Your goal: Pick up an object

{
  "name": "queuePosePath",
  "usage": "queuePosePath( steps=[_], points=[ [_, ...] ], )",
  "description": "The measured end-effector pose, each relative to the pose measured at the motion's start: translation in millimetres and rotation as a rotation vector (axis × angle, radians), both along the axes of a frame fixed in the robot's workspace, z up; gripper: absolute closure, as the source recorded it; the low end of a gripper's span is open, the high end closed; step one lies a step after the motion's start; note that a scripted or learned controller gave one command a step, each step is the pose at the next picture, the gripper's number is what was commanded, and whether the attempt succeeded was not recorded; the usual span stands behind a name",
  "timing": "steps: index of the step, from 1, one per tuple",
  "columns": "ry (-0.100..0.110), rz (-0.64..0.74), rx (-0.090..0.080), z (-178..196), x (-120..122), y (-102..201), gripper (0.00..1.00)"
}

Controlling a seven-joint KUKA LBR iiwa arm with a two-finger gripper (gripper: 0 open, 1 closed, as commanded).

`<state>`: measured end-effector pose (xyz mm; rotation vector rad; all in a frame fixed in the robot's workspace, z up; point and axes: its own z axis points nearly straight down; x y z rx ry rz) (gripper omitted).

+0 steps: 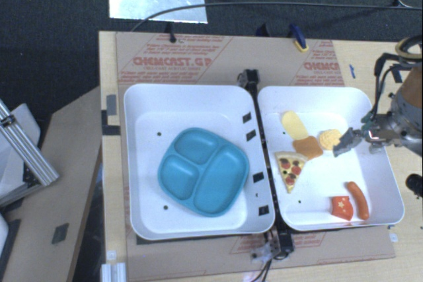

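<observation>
Gripper (346, 142) hovers low in the right bin (380, 205), by the bun (330, 138).
Can't tell how its jaws stand. To do this well: centre over the bun, clear of the nugget (308, 146), then drop straight.

Bench (79, 142): light wood top, covered in the middle by a brown sheet printed CHEMCAST GP (173, 57). On the sheet, two shallow white bins side by side, touching: left bin (142, 162), right bin (386, 198). Blue-and-yellow clamp (299, 37) at the sheet's far edge.
</observation>
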<state>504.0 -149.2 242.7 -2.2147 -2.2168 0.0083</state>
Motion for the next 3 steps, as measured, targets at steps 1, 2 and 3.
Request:
queuePosePath(
  steps=[1, 2, 3],
  points=[
    [-0.011, 0.003, -0.002, 5.2, 2.4, 0.3, 0.00],
    [-0.008, 0.001, -0.001, -45.4, 12.1, 5.0, 0.00],
    [-0.007, 0.000, -0.001, -87.5, 14.2, 5.0, 0.00]
  ],
)
